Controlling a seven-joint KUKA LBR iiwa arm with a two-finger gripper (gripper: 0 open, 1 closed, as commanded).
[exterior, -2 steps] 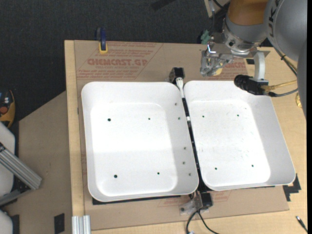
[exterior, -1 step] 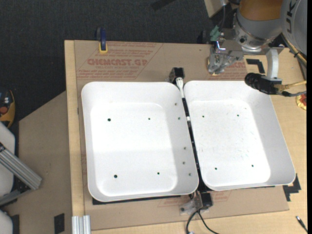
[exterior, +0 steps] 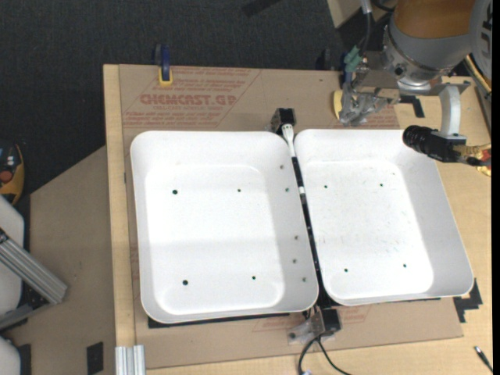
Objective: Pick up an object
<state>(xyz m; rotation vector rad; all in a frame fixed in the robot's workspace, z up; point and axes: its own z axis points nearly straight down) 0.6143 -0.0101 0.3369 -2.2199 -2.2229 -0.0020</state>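
Observation:
My gripper (exterior: 357,109) hangs at the back right, just beyond the far rim of the right bin (exterior: 375,225), over the brown board. The grey arm with its orange band reaches down to it from the top right corner. A small pale yellowish shape (exterior: 338,105) shows against the gripper's left side. I cannot tell whether it is held or lies on the board behind. The left bin (exterior: 211,225) stands beside the right one. The white floors of both bins show just a few small dark dots.
The bins rest on a brown board (exterior: 195,92) printed with red lettering. A blue and yellow clamp (exterior: 164,62) holds its far left edge. A black clip (exterior: 283,119) sits at the back between the bins. Aluminium framing (exterior: 31,276) stands at the left.

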